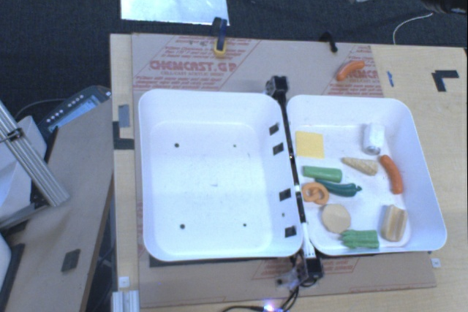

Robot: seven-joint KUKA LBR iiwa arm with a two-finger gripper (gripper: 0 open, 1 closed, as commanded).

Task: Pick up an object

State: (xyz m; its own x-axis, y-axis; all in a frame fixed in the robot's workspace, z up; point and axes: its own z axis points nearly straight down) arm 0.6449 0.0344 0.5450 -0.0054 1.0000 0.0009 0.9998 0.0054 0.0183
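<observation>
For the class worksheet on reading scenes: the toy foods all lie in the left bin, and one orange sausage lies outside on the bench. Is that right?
Not quite. The camera view shows the toy foods, such as the yellow cheese slice and the green cucumber, in the right bin, not the left bin. The orange sausage does lie outside on the bench.

Two bins side by side on the table [183, 58]

The left bin [212, 175] sits beside the right bin [417, 150], which holds the food pieces; a cheese slice [309, 145] lies nearest the divide, a sausage [392, 174] toward the right wall, and another sausage [350, 70] rests on the table behind it.
</observation>
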